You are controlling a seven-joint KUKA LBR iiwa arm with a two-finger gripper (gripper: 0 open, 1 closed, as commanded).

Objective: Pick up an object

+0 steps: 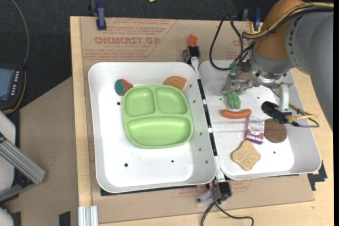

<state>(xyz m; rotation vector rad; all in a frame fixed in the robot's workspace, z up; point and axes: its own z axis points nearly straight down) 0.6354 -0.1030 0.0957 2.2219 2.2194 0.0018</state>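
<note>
Green pickle lies in right bin directly beneath gripper.

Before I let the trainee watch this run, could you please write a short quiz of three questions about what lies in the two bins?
1. True or false: the green tray lies in the left bin.
2. Which thing is directly under the gripper? A) the sausage B) the green toy C) the cracker
3. Fill in: the brown round cookie lies in the ___ bin.

Key
1. True. The tray takes up the middle of that bin.
2. B. The green toy sits just below the gripper, above the sausage.
3. Right. It lies in the right bin, beside the pink packet.
</note>
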